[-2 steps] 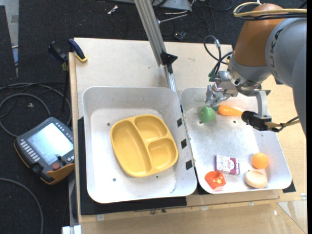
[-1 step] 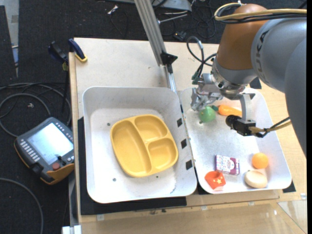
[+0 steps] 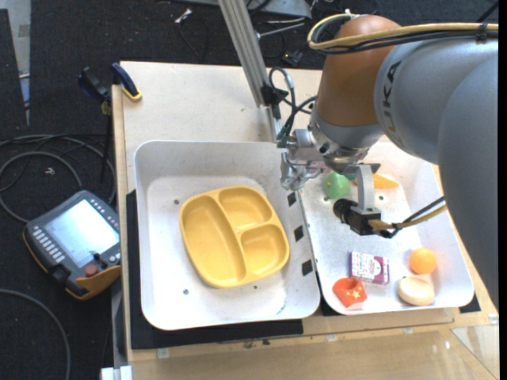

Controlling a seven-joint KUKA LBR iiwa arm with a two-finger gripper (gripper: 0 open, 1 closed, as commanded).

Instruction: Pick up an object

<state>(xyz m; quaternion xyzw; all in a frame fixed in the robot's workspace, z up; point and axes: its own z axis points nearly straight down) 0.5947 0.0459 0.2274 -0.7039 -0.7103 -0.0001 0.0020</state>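
Observation:
My gripper (image 3: 329, 187) hangs over the far left part of the right bin (image 3: 455, 291), its fingers spread apart and open. A small green round object (image 3: 338, 185) lies in the gap between the fingers; they are not closed on it. Also in this bin are an orange piece (image 3: 386, 182) just right of the gripper, a purple and white box (image 3: 369, 267), a red object (image 3: 350, 291), an orange ball (image 3: 422, 260) and a cream rounded object (image 3: 417, 290). The arm's wrist hides part of the bin's far side.
The left bin (image 3: 150, 212) holds a yellow divided tray (image 3: 234, 234). A ridge (image 3: 305, 244) with black marks separates the two bins. A slanted metal pole (image 3: 245, 46) rises behind the bins. A teach pendant (image 3: 71, 244) lies on the floor at left.

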